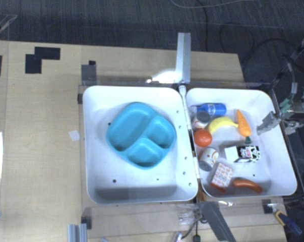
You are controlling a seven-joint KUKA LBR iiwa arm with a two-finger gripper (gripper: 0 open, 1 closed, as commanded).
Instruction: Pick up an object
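While the gripper (274, 119) hangs at the right rim of the right bin (288, 178), we see every candidate object lying to its left

We cannot tell how its jaws stand. Nearest is the carrot (243, 123), just inward of the rim, its long axis running up and down the view; the banana (223, 124) touches it further left. We judge that the coming move must carry the gripper leftward and down, with the jaws set across the carrot's length
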